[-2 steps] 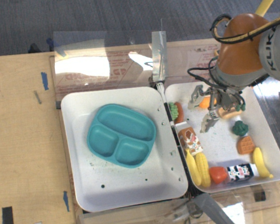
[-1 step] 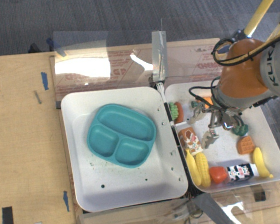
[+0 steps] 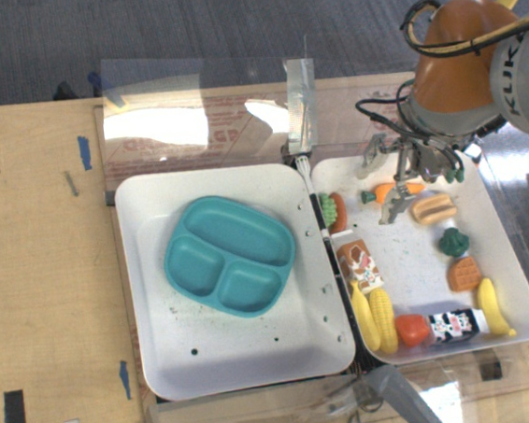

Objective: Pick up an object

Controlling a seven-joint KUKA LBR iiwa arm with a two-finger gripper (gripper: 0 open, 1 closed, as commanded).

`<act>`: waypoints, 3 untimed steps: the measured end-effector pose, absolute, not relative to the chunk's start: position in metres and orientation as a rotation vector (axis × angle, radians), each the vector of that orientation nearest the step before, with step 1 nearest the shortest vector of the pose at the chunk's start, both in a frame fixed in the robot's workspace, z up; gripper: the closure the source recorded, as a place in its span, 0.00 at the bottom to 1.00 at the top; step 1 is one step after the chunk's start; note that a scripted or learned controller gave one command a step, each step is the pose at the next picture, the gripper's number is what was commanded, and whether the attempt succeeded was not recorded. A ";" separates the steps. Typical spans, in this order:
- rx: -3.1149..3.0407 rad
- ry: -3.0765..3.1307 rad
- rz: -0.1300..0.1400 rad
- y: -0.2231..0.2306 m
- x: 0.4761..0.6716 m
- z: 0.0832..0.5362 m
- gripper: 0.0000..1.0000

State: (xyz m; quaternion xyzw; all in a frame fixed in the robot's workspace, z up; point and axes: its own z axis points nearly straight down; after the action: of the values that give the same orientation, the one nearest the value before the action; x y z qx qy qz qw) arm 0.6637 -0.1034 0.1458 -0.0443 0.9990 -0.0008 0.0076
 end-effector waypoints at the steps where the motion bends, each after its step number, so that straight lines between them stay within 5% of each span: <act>1: -0.042 3.135 0.001 -0.110 0.667 0.098 0.00; 3: 0.128 3.144 0.001 -0.106 0.667 0.090 0.00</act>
State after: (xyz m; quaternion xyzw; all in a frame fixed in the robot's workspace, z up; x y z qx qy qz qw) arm 0.6668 -0.1058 0.0903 0.0408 0.9992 0.0002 -0.0025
